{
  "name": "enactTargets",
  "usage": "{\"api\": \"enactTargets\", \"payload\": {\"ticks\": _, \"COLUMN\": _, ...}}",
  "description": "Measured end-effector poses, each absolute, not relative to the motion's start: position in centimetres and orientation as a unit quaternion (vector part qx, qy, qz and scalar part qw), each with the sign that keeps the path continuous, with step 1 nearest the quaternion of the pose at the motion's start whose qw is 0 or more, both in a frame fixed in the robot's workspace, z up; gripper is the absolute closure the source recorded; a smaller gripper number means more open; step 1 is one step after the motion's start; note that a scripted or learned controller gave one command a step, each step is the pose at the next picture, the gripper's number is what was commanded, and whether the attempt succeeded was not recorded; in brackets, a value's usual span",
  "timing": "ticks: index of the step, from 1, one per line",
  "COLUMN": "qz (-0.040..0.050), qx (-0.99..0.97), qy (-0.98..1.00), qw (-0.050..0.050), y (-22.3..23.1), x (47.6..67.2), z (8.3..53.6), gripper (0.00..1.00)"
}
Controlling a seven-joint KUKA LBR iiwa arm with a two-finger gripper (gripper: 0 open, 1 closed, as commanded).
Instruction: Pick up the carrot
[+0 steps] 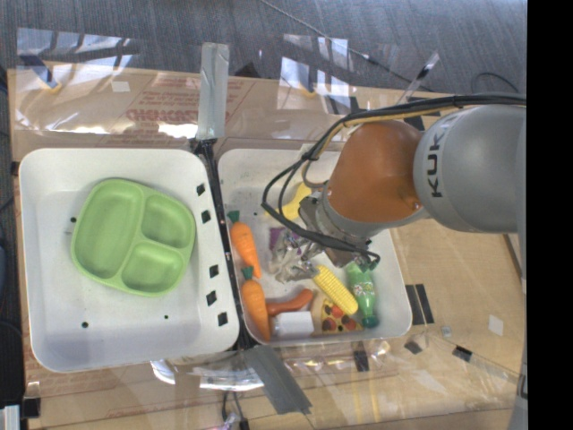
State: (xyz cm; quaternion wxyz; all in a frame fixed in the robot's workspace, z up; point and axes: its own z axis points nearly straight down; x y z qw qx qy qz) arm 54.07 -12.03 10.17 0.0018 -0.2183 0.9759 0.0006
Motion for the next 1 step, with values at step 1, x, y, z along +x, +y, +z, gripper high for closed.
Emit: {"api": "enactTargets", "payload": {"ticks": 1, "qz": -0.0028, "qx": -0.294, "qy": 0.956, "qw": 0.003, "y": -17.56, "x": 50.02, "z": 30.73, "gripper": 1.0}}
